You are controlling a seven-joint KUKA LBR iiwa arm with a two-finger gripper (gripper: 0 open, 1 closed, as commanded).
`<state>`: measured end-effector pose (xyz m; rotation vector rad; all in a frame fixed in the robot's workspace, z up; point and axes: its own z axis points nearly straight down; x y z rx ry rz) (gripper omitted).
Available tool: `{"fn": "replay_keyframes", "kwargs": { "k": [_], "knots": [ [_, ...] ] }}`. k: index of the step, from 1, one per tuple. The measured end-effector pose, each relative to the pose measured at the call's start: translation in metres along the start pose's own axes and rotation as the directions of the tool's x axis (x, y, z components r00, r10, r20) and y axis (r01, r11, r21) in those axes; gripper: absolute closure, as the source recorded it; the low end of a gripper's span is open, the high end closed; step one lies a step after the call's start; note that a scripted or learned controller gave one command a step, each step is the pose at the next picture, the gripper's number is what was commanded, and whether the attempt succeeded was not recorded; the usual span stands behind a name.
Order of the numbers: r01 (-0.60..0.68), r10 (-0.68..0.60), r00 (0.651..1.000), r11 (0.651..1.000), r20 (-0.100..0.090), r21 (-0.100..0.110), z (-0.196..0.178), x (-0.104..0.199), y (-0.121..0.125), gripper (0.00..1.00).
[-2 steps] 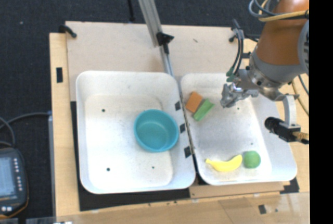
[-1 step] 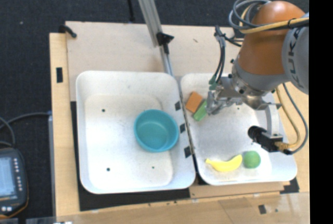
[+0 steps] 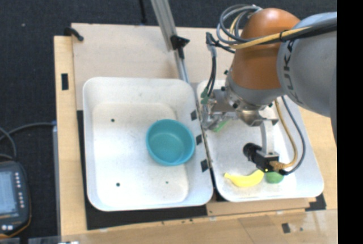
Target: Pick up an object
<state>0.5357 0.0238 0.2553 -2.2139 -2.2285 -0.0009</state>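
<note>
Overhead view of the bench with two shallow white bins. The left white bin [image 3: 102, 123] holds a round light-blue plastic bowl [image 3: 170, 142], sitting upright near that bin's right wall. The right white bin [image 3: 309, 180] holds a small yellow banana-shaped toy [image 3: 245, 179] lying flat near the front rim, with a small green rounded object [image 3: 274, 176] just beside its right end.

Handling, as judged from appearance: the banana toy looks light, smooth and probably slightly slippery (likely hollow plastic or foam), best taken across its narrow middle. The bowl looks light and stiff; its thin rim is the likely hold, one finger inside and one outside. The green object seems small and may roll.

The grey arm with its orange wrist band [image 3: 258, 55] reaches over the right bin. The two-finger gripper [image 3: 214, 118] sits low near the divide between the bins, well apart from the banana toy. Whether it is spread or closed cannot be told, nor whether it touches anything.
</note>
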Motion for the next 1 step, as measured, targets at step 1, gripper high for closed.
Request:
{"fn": "replay_keyframes", "kwargs": {
  "k": [1],
  "knots": [
    [0.002, -0.002, 1.000, 1.000, -0.001, 0.000, 0.0010, 0.0565, -0.0173, 1.00]
  ]
}}
